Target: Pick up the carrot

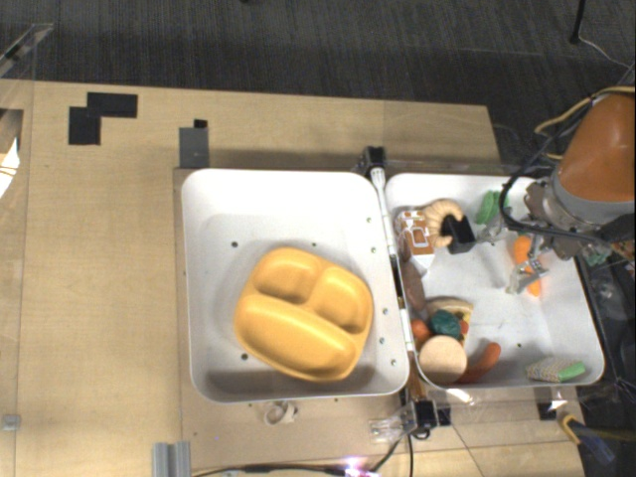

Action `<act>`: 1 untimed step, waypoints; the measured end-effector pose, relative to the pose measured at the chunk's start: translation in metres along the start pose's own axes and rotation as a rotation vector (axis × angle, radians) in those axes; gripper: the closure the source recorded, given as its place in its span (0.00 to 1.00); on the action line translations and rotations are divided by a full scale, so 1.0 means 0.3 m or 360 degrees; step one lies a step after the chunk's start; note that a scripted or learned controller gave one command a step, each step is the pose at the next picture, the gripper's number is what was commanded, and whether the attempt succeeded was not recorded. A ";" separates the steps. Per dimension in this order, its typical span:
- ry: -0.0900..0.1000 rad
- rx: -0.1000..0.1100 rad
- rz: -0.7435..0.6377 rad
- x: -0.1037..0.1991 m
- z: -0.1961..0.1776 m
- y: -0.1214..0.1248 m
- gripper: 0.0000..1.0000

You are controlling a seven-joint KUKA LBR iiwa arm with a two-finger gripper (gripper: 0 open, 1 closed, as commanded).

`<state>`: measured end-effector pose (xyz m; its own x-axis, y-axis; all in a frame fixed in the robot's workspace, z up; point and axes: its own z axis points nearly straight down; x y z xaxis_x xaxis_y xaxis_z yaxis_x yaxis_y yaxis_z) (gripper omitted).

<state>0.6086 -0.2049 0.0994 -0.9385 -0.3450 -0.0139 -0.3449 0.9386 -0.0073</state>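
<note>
Camera view: the arm (596, 167) reaches in over the right bin (561, 321), with the gripper (527, 271) low at the bin's far-right side. The carrot (523, 249) appears to be the orange piece directly at the gripper, with a second patch of orange showing just below it. The wrist covers the contact point, so it cannot be told whether the gripper is wide, narrow or holding anything.

If this is the grasp step, the gripper should likely close across the carrot's narrow width, near its middle, and lift straight up. The bin wall close on the right leaves little room for a sideways pull.

Other toys crowd the bin's left and front. A pale ball (444, 358) touches a red piece (485, 358), both well apart from the carrot and unlikely to interfere.

The bin floor is smooth white plastic, and a rounded carrot could slide or roll on it when nudged. The left bin (214, 227) holds a large yellow loaf (303, 311). Both bins sit on a light wooden bench (99, 316) marked with black tape (99, 115), with dark carpet (298, 28) beyond.
</note>
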 end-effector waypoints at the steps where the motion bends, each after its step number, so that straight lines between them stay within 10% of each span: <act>1: 0.0003 -0.0005 -0.0374 0.085 0.035 0.032 0.00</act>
<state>0.5814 -0.2047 0.0884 -0.8324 -0.5540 -0.0100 -0.5540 0.8325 -0.0071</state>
